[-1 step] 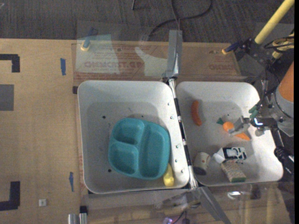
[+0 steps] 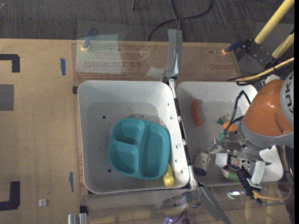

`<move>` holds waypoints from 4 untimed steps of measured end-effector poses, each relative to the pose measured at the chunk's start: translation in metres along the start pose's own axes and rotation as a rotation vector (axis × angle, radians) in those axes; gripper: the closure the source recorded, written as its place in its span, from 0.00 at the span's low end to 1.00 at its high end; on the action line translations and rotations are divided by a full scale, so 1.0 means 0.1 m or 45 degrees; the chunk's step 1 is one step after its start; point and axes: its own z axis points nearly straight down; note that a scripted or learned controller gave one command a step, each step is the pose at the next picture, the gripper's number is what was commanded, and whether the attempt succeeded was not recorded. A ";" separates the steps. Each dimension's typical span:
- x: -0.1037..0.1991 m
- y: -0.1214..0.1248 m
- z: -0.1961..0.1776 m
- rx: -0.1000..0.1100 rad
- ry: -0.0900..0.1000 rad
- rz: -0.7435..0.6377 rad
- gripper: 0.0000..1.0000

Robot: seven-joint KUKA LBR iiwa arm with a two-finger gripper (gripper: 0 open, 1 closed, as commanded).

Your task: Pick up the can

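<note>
— Brown board covers the bench (image 2: 37, 139), with blue tape marks on it; the two white bins sit side by side on top. What lies in the left bin (image 2: 93, 101)?

— Mostly a teal divided plate (image 2: 139, 148) with three compartments, lying flat toward the near right part of the floor. A small yellow object (image 2: 168, 176) rests just beside the plate's near right corner, against the bin's right wall.

— And the arm (image 2: 268, 115)?

— Grey with its orange band, it reaches in from the right and hangs over the near right part of the right bin (image 2: 187, 97), covering much of that side.

— Where is the can (image 2: 202, 161)?

— In the right bin, near its near left corner, tipped on its side with the open end facing the camera. It lies on the bin floor, just left of the gripper (image 2: 229, 164).

— Does the gripper hold it?

— Not that I can see; the can is beside the gripper. How the pincer is set I cannot tell, since the wrist and cables clutter that spot.

— Anything smaller in there?

— An orange, elongated object (image 2: 196, 112) lies toward the far left of the right bin, well apart from the can. Small green and orange bits (image 2: 225, 124) show close to the arm's edge; I cannot tell what they are.
</note>
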 end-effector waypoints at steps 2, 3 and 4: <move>-0.74 0.25 0.02 0.006 0.002 -0.199 0.00; -0.74 0.25 0.02 0.005 0.002 -0.199 0.00; -0.75 0.26 -0.08 0.003 0.002 -0.194 1.00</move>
